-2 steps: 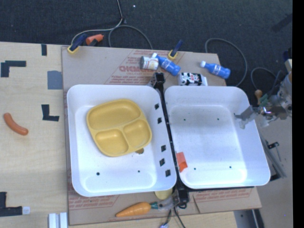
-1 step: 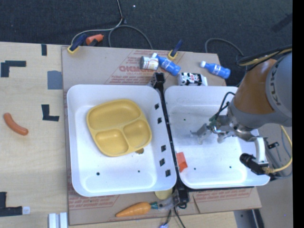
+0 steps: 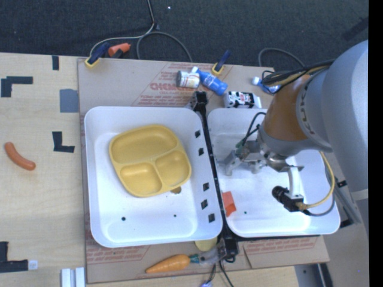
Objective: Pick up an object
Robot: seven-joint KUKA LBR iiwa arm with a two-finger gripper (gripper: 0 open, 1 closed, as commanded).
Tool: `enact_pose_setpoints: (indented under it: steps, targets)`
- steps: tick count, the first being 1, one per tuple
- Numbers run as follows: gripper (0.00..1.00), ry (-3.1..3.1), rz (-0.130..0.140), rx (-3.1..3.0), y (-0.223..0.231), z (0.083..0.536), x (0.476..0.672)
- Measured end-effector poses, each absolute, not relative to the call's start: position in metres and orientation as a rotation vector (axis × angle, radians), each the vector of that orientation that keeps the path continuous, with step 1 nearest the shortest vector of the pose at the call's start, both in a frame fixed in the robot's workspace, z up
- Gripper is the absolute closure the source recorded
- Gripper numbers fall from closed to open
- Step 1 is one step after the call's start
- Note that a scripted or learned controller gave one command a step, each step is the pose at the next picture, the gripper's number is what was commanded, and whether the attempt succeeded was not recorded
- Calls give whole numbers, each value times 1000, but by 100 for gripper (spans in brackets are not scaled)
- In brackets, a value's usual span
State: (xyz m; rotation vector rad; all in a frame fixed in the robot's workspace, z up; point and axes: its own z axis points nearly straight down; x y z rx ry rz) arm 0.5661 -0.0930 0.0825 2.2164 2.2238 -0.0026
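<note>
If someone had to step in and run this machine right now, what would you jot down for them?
Gripper: low in the right bin, near its left wall; open or shut can't be told, nothing seen held.
Things: orange block on the right bin's floor, below the gripper in the view; yellow divided plate in the left bin; carrot on the bench in front of the bins.
Done: no pick yet.
Left: grasp something and lift it.

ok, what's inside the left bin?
The left bin holds a yellow divided plate, lying flat toward its back. A small dark bit pokes out at the plate's front edge; the rest of it and anything else beneath the plate are covered.
</note>
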Motion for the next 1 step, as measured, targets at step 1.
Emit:
enact_pose_setpoints:
  steps: [1]
  targets:
    - [0,2221,3,2215,-109,129,631]
